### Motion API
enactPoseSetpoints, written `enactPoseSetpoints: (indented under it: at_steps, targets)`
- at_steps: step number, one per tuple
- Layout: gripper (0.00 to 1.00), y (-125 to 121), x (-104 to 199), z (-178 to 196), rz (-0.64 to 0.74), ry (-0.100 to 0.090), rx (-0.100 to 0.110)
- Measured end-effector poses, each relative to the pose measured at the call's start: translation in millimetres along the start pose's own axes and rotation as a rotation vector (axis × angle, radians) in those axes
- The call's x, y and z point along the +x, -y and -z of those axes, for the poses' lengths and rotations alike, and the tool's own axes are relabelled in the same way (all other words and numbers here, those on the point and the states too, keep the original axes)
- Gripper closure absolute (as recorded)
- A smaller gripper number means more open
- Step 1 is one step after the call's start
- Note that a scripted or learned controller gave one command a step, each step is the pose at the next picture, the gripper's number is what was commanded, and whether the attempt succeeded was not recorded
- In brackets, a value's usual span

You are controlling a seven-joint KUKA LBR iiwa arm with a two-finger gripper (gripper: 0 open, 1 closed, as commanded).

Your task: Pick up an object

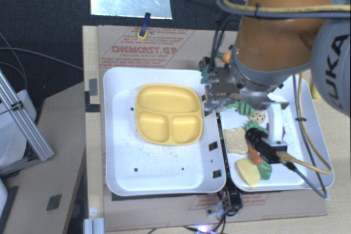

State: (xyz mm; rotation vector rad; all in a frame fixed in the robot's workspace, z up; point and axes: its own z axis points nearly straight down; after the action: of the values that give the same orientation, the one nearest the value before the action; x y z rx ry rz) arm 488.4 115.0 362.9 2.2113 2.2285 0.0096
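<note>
cardboard lines the bench under two white bins; the gripper hangs low over the right bin, probably set for a grab, its wrist hiding whether it is open or closed, so i cannot tell. just camera-side of it lie a beige slice, an orange carrot and a yellow piece, the likely targets; beside it the left bin holds a yellow plate

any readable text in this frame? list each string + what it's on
"CHEMCAST. G P": red print on the brown sheet, behind the left bin; the last letters are unclear.
"UKA": dark letters on the grey arm, the word cut off at the picture's right edge.
More red print at that sheet's front edge: too small and too covered to read.
</note>
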Motion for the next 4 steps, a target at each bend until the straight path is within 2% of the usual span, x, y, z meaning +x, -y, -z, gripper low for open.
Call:
enactPoseSetpoints:
  at_steps: [1, 2, 3, 4]
  targets:
    - [0.0, 0.1, 0.0, -0.4, -0.001, 0.0, 0.001]
    - [0.0, 1.5, 74.5, 25.5, 0.004, -0.001, 0.002]
    - [0.0, -59.8, 66.3, 110.4, -0.008, -0.001, -0.008]
    - [1.0, -57.5, 67.2, 116.8, -0.001, 0.001, 0.0]
